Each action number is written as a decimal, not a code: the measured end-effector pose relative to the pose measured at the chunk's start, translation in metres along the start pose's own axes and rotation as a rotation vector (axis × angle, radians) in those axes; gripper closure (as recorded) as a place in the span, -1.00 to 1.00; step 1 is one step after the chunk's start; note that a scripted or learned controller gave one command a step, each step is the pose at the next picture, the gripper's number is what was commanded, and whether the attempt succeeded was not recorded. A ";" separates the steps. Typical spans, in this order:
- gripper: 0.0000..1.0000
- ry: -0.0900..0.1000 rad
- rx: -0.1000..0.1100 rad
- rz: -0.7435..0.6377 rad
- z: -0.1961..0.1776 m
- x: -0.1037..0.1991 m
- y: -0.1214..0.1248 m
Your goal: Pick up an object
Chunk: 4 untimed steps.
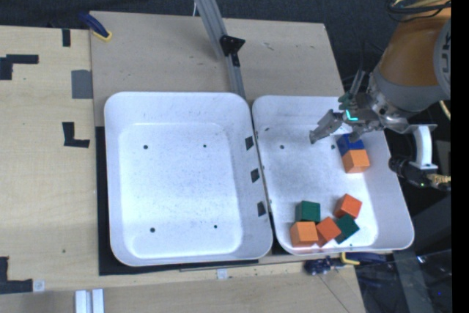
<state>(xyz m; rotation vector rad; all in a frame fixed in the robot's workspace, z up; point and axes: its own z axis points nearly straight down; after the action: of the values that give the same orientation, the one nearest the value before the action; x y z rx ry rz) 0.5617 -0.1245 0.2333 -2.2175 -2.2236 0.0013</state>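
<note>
Even, diffuse overhead light falls on the pale wooden counter (183, 48), and the two shallow white plastic bins (117, 157) look bright without harsh glare. Shadows beside the bins' walls are faint. The picture is slightly soft and grainy, and dark beyond the counter's far edge.

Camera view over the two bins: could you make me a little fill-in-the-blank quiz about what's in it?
1. All the blocks lie in the ____ bin.
2. The gripper hangs over the ____ bin.
3. Just under the arm, an orange block touches a ____ block.
4. The green block sits near that bin's ____ edge.

Missing words: right; right; blue; front
</note>
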 end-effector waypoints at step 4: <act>1.00 0.001 0.002 0.000 0.132 0.006 0.000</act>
<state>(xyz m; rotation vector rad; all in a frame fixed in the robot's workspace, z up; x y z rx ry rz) 0.5614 -0.1183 0.1009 -2.2157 -2.2224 0.0027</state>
